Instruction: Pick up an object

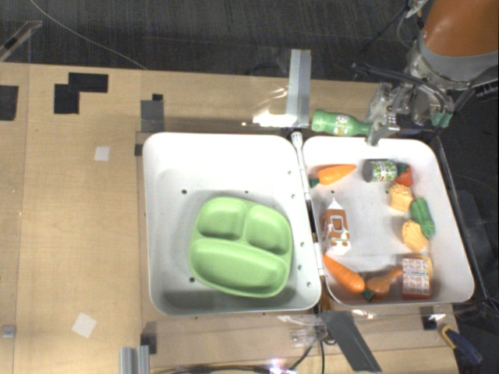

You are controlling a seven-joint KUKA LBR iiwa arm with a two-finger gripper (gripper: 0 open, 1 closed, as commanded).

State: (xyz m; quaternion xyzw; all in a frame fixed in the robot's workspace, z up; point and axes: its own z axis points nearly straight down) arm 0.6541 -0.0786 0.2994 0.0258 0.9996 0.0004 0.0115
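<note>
Green bottle (340, 123) hangs clamped in the pincer (373, 128) above the right bin (452, 209).

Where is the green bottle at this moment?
The green bottle lies on its side on the bench just behind the back rim of the right bin, between the grey upright post and the gripper.

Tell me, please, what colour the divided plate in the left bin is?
Light green: the divided plate shows best in the camera view, lying in the left bin.
</note>
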